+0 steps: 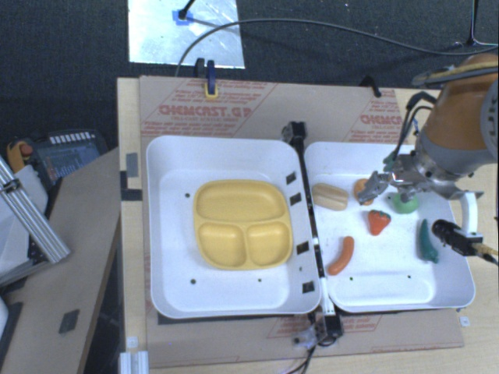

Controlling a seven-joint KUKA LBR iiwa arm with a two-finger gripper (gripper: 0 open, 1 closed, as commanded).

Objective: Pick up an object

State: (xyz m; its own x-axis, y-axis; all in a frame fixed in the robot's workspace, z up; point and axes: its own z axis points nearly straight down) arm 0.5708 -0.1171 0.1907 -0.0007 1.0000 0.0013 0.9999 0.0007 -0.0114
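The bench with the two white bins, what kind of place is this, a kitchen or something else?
Probably a robotics lab, not a kitchen: a grey and orange robot arm reaches over the right bin of toy food, cables trail across the dark floor, and a yellow divided tray sits in the left bin.

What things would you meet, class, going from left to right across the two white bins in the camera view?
Yellow divided tray → tan bread roll → orange sausage → red strawberry-like piece → dark green piece. The gripper and the items under it overlap, so they are left out.
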